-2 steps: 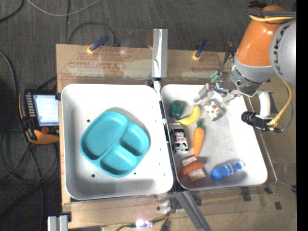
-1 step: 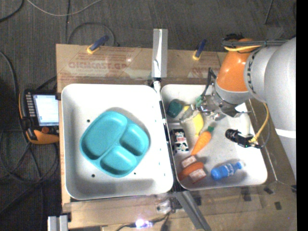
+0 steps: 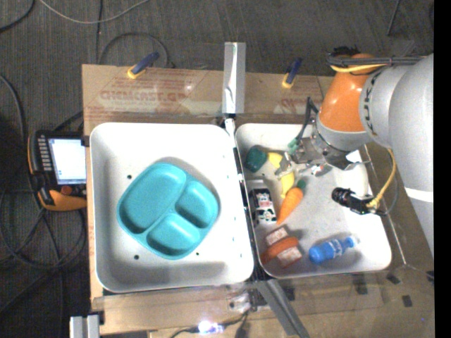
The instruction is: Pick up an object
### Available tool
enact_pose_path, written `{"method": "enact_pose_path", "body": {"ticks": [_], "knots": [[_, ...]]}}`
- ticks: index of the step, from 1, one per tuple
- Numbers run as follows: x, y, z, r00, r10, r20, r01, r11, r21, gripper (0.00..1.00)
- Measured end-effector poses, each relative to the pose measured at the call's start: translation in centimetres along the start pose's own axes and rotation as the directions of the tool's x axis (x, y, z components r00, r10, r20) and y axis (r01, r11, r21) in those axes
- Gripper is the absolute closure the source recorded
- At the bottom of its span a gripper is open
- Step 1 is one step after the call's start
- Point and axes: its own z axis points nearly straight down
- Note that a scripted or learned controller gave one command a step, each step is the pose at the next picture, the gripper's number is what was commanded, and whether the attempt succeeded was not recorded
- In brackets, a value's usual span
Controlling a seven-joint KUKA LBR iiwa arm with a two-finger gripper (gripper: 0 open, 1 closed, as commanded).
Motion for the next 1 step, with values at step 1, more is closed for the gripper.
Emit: {"method": "enact_pose_path", "body": {"ticks": [1], "knots": [[4.04, 1.24, -13.31, 0.997, 0.073, 0.005, -0.073, 0.997, -0.003, 1.00]]}}
